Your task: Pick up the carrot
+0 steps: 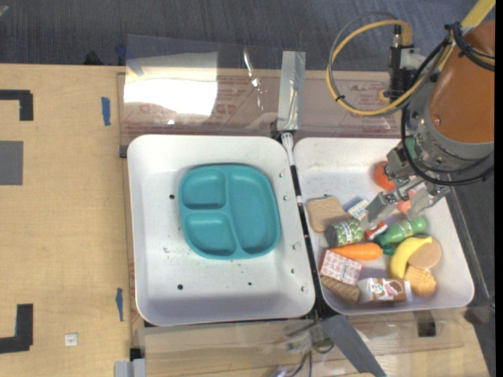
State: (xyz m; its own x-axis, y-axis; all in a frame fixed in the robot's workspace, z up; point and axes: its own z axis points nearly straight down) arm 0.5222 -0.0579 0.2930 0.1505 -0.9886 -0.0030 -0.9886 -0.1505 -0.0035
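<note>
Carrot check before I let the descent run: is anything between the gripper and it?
The two-finger gripper hangs above the orange toy carrot. A small green can and a green bottle lie between them, crowding the carrot's upper side.

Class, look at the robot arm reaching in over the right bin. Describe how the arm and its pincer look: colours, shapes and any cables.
The arm has a broad, rounded orange section above a grey metal wrist ring. A yellow cable loops out beside it, and thinner black cables run along the wrist. The pincer is small, grey and metallic, built of angular parts.
</note>
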